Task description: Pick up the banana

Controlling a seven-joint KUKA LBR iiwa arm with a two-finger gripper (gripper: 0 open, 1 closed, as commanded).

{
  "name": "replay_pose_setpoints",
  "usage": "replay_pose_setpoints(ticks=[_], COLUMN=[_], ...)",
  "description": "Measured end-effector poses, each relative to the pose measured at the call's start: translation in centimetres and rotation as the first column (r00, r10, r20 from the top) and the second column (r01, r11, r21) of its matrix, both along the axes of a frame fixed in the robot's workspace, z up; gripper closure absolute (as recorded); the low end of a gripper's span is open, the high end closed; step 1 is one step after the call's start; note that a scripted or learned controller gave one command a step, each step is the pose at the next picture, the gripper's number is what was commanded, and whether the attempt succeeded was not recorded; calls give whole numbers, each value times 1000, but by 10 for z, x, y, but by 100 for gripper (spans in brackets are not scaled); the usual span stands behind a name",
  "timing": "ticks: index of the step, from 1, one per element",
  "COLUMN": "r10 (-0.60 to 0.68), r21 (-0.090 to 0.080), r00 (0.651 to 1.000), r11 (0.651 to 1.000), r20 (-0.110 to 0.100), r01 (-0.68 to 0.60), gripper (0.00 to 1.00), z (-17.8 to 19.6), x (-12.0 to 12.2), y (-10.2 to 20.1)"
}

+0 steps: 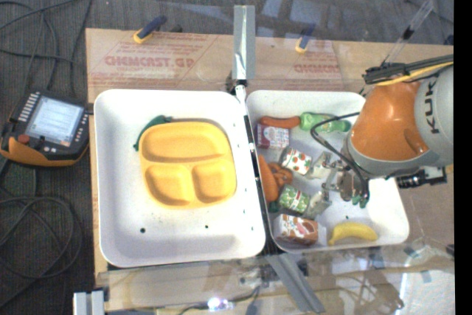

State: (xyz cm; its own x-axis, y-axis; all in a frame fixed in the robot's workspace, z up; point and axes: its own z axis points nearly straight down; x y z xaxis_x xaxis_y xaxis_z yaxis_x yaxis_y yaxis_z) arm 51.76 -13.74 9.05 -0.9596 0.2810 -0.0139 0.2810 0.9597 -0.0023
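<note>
Dark carpet with loose cables is seen around the surface [110,59], on which two white bins are placed side by side. The left bin [118,232] is occupied by a yellow divided tray [189,162]. The right bin [391,221] is crowded with small packets, and the arm [391,125] is reached over it. The claw [345,188] is hung above the packets; whether it is spread cannot be told. The banana [352,234] is lying at the near edge, just below the claw, apart from it.
</note>
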Motion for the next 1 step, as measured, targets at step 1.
replay_pose_setpoints(ticks=[1], r10=[375], r21=[-2], r00=[927], r11=[927], r20=[-1], r01=[-375], gripper=[0], z=[0], x=[21], y=[-72])
